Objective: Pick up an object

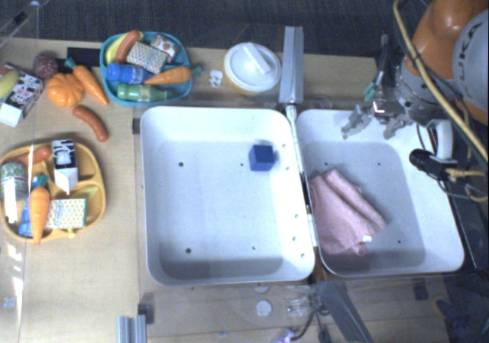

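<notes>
A small blue cube (262, 156) lies in the left bin (176, 257), near its upper right corner. A folded pink cloth (344, 210) lies in the right bin (428, 254), against its left wall. My gripper (373, 126) hangs over the far edge of the right bin, above and to the right of the cloth. Its two fingers stand apart, open, with nothing between them.
A metal divider (289, 66) rises behind the bins' joint. Behind the left bin stand a white lidded bowl (252, 66) and a blue bowl of toy food (145, 66). A yellow tray of toy food (50, 192) and loose toy vegetables (76, 93) lie at the left. Cables (443, 166) hang at the right bin's edge.
</notes>
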Motion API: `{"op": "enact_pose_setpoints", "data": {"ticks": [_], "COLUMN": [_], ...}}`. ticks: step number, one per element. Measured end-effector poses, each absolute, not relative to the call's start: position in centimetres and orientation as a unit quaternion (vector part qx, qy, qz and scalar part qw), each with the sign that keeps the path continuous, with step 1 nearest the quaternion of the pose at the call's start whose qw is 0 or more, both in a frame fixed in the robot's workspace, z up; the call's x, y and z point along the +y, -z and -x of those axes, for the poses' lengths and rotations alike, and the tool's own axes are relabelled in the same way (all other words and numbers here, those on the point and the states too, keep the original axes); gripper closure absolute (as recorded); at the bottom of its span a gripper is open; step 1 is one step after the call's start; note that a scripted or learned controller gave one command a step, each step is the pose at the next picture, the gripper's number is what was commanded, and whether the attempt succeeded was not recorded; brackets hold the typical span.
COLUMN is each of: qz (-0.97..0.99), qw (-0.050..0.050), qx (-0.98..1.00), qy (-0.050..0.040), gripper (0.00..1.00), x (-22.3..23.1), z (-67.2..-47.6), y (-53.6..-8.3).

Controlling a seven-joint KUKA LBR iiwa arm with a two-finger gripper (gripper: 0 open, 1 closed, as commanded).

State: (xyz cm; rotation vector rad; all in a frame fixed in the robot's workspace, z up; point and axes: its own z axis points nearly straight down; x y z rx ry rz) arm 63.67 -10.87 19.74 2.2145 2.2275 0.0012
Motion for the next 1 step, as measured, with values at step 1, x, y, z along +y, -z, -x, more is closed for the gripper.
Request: {"op": "enact_pose_setpoints", "data": {"ticks": [1], "qz": [-0.642], "qw": [0.002], "qx": [0.766], "qy": [-0.0017], "gripper": [0.00], "x": [-11.56], "z": [-61.55], "y": [-9.51]}}
